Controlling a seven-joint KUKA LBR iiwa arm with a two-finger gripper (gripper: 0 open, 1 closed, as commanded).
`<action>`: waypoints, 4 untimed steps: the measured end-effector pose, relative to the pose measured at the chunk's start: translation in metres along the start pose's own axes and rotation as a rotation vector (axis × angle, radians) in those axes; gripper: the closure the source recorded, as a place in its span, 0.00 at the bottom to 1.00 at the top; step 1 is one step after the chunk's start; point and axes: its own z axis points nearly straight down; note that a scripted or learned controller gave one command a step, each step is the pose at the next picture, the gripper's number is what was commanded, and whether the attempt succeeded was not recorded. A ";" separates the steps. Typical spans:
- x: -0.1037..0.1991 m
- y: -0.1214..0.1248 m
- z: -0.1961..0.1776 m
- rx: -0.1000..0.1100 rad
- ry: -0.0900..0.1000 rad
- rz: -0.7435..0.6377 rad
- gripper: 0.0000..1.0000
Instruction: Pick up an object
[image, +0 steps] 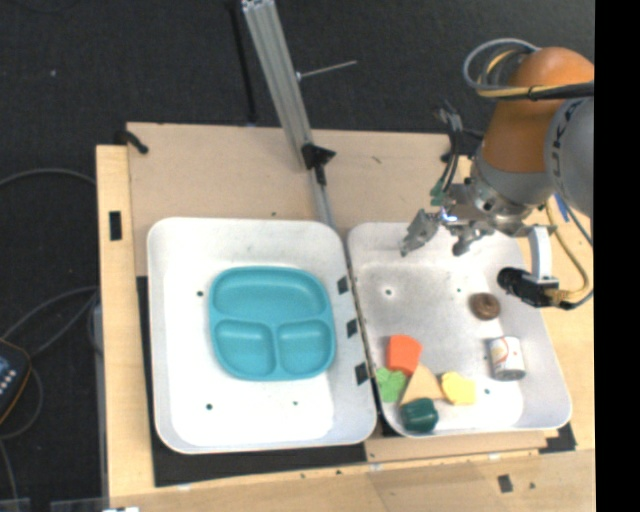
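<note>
My gripper (440, 238) hangs over the far edge of the right bin (430, 290). Its two fingers are spread open and nothing is between them. Several small things lie in this bin, nearer the front. A brown disc (485, 306) lies to the right, below the gripper. A silver can (505, 357) lies on its side close to it. An orange block (404, 352), a light green piece (390, 383), a tan wedge (424, 383), a yellow piece (458, 388) and a dark green piece (419, 414) cluster at the front.
The left bin (180, 400) holds a teal divided plate (270, 322). A slanted metal pole (285, 90) rises behind the bins, ending near the gap between them. Bare white floor lies in the right bin's far-left part.
</note>
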 end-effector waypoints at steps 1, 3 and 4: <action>0.000 0.000 0.000 0.000 0.000 0.000 0.00; -0.012 0.004 0.103 0.006 -0.003 0.005 0.00; -0.014 0.004 0.127 0.003 -0.004 0.005 0.00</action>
